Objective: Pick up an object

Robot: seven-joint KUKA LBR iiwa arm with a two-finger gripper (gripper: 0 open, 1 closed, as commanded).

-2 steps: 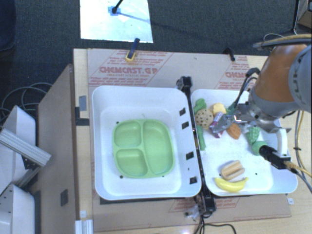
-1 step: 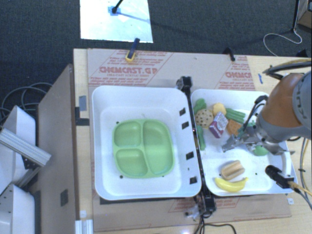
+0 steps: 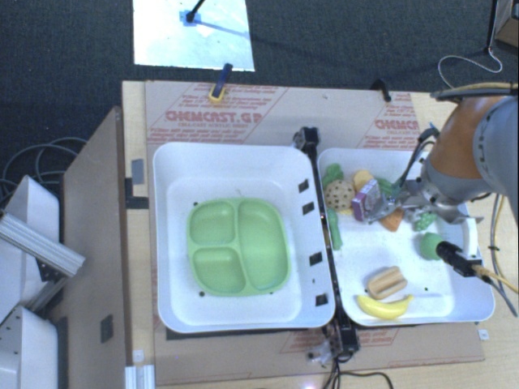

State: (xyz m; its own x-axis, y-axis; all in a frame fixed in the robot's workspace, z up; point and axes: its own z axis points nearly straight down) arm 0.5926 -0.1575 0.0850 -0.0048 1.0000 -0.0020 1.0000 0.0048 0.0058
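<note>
Right now the arm [image 3: 474, 148] is reaching in over the right bin [image 3: 454, 302], with the gripper [image 3: 375, 207] sitting low in the cluster of toys at the bin's upper left. A purple object [image 3: 365, 193] is lying right at the fingertips, touching or nearly so, but whether it is actually sitting between the fingers I cannot tell; how wide the claw is standing is too blurred to judge as well. Just beside it are a round speckled yellow ball [image 3: 339, 193], an orange piece [image 3: 392, 220] and a green stick [image 3: 334, 227] along the divider. Well apart, near the bin's front, are a banana [image 3: 384, 305] and a bread roll [image 3: 386, 281]. A green divided plate [image 3: 238, 245] is lying in the left bin [image 3: 174, 185]. Judging by this, the step in hand is the grasp attempt on the cluster; next it is calling for a firm close on one item, then a straight lift clear of its neighbours.
</note>
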